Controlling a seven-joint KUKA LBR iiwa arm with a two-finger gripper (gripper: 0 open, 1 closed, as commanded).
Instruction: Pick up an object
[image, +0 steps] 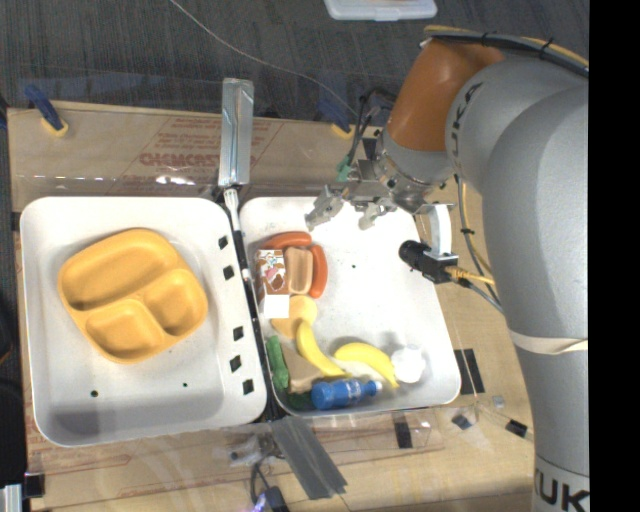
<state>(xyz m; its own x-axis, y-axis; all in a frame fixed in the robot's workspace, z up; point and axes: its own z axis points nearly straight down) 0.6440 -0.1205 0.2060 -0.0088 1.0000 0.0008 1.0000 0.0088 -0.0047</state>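
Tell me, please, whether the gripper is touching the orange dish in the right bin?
Apart: the camera view shows bare white bin floor between the gripper and the orange dish.

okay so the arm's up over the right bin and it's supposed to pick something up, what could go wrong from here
1. Crowding: the bananas, blue bottle and green item lie packed along the right bin's lower-left edge, so the pincer may nudge or clip a neighbour instead of taking one thing.
2. Bin walls: the orange dish sits against the divider, leaving little room for a finger on that side.
3. Round shapes: bananas and the bottle may roll or slip out.
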